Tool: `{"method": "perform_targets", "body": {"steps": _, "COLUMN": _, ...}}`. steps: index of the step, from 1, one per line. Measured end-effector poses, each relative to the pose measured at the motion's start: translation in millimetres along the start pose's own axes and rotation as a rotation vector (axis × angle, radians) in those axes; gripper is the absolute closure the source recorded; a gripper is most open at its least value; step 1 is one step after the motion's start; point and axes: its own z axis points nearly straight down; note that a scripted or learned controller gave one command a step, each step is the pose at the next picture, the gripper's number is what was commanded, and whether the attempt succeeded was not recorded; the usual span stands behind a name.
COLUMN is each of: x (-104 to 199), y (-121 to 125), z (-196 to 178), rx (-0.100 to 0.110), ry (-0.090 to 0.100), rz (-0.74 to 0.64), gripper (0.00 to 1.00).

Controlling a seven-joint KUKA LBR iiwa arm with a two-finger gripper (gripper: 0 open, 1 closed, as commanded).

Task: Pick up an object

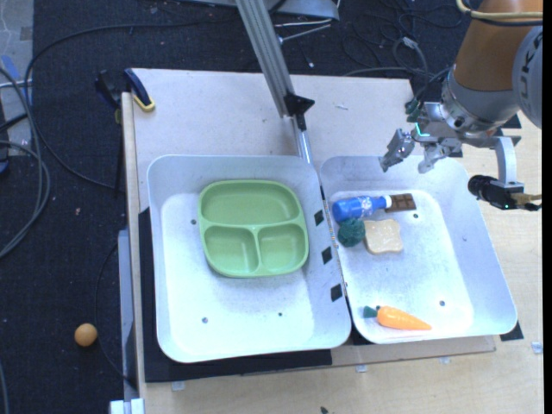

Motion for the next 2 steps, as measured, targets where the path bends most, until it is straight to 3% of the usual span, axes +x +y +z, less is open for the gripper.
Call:
{"method": "perform_targets", "body": {"steps": 1, "x": 0, "y": 1, "z": -1, "rx": -0.003, "ry": 0.0, "rz": 0.0, "gripper": 0.0}}
{"method": "perform_targets", "body": {"steps": 2, "x": 3, "y": -2, "z": 63, "rx": 0.004, "ry": 0.0, "rz": 0.001, "gripper": 0.0}}
